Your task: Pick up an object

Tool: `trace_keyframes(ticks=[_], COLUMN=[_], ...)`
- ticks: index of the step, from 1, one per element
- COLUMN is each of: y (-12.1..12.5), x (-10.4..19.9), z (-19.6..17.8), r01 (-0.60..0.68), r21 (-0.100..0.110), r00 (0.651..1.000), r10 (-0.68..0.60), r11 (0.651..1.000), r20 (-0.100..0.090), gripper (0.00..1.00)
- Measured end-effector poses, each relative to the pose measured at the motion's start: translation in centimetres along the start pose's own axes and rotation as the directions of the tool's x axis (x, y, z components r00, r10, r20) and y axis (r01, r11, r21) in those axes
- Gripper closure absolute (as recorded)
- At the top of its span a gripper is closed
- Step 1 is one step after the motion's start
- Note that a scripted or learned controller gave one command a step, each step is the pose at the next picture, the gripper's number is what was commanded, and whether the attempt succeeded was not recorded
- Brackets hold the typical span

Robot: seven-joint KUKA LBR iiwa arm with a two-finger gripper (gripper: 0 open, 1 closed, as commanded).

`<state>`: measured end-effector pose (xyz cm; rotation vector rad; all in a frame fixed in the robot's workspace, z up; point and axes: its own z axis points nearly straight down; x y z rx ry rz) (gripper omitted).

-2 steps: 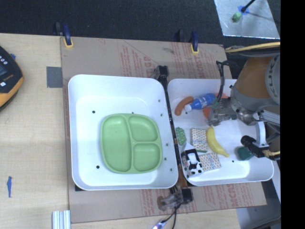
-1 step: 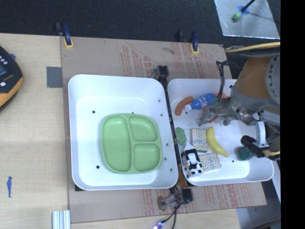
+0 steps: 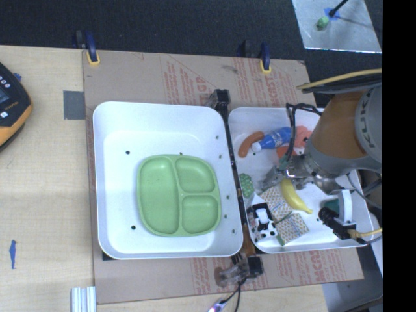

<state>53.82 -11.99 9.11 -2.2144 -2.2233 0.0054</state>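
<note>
The tabletop point(image 3: 45, 194) was pale wood, overlaid with a brown cardboard sheet point(image 3: 162, 77) held by clamps at its far edge. On the sheet stood two shallow white bins side by side. The left bin point(image 3: 114, 125) held a light green divided plate point(image 3: 177, 195) with three compartments, lying flat near the bin's middle. The right bin point(image 3: 257, 119) held a cluster of small things.

The arm point(image 3: 344, 132), grey with an orange band, reached in from the right and hung over the right bin. Its hand point(image 3: 294, 168) sat low above the clutter near the bin's centre; whether it was open or closed could not be told, and no thing was seen gripped by it.

Within the right bin, a blue and white bottle point(image 3: 273, 140) lay toward the far side, with a brown sausage-shaped toy point(image 3: 249, 143) just beside it on the left. A yellow banana point(image 3: 295, 197) lay just below the hand, touching a patterned cloth piece point(image 3: 281, 208). A small green item point(image 3: 246, 184) rested at the bin's left wall, and a black-and-white item point(image 3: 261, 220) lay near the front left corner.

At the tabletop's left edge sat a yellow and black device point(image 3: 10, 109).
</note>
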Motion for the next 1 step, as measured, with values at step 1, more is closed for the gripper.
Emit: trace_keyframes(ticks=[1], y=[0.01], x=[-0.1], z=[-1.03], r01=[0.003], r21=[0.002], r00=[1.0], r10=[-0.003], r11=[1.0], r20=[0.001], gripper=[1.0])
